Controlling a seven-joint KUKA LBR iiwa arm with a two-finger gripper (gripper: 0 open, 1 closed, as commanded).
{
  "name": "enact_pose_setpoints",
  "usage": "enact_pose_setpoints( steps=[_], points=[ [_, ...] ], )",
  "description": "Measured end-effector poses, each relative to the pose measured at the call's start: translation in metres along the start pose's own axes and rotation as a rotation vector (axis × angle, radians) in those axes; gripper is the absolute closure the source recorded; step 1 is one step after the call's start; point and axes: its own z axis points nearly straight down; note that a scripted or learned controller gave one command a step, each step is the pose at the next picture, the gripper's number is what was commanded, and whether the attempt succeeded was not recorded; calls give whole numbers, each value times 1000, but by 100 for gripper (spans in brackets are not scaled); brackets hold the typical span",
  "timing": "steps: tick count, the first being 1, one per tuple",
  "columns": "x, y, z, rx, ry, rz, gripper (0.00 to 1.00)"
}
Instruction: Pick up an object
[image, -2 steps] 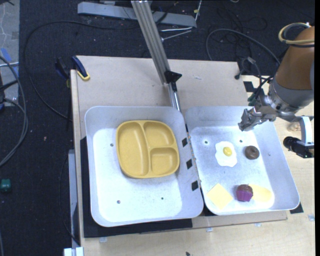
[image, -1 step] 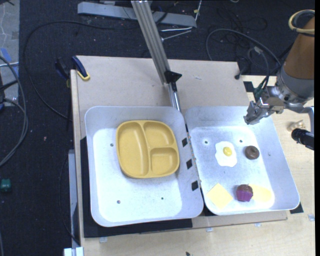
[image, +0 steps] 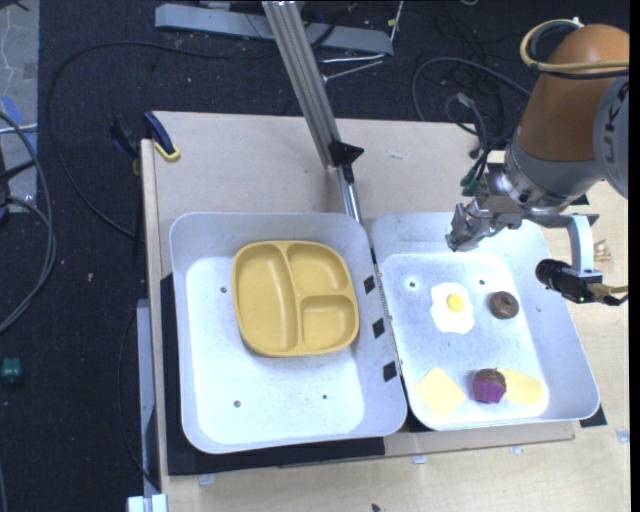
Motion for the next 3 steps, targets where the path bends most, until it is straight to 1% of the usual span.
enact_pose_setpoints(
  steps=[1, 2, 3],
  points=[
    [57, -4, 15, 2, 0, 2, 100],
    [104, 4, 28, 1, 0, 1, 100],
    [154, 5, 41, 2, -1, 2, 100]
  ],
)
